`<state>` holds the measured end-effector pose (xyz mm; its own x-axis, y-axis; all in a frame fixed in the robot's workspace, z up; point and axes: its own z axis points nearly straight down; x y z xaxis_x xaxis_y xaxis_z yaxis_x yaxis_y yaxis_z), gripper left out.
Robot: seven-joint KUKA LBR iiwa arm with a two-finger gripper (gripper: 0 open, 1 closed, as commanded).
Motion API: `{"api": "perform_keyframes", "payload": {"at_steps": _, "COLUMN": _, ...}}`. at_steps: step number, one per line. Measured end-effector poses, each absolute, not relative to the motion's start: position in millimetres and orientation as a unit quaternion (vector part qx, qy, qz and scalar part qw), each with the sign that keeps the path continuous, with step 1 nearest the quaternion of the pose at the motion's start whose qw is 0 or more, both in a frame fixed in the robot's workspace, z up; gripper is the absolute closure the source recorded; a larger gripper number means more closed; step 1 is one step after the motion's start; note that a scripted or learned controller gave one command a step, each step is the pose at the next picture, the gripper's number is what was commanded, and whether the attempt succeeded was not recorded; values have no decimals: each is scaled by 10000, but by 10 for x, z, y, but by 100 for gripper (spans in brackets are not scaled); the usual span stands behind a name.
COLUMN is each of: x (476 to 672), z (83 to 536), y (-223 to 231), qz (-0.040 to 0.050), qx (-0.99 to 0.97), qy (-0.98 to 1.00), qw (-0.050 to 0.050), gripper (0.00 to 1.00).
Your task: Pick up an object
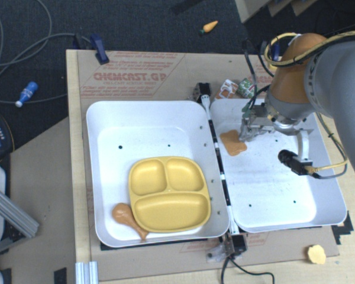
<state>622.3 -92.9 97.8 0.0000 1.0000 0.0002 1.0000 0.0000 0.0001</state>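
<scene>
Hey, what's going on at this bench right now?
A grey robot arm reaches in from the right, and its hand is low over the right bin, at the edge of a flat tan piece lying near that bin's left wall. Whether it has gripped the piece can't be seen. In the left bin sit a yellow divided plate and an orange drumstick-shaped toy against the plate's lower left edge.

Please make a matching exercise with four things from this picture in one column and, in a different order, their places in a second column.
1. yellow divided plate
2. tan flat piece
3. blue bottle
4. gripper

a. on the dark floor
b. in the right bin, near its left wall
c. in the left bin
d. over the right bin, beside the tan flat piece

Pairs: 1-c, 2-b, 3-a, 4-d
</scene>
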Motion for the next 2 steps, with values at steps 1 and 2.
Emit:
{"api": "perform_keyframes", "payload": {"at_steps": 1, "x": 6029, "z": 839, "y": -1428, "qz": 17, "qx": -7088, "qy": -7054, "qw": 8, "gripper": 100}}
{"api": "perform_keyframes", "payload": {"at_steps": 2, "x": 6049, "z": 953, "y": -1392, "qz": -3, "qx": -7075, "qy": -7067, "qw": -5, "gripper": 100}}
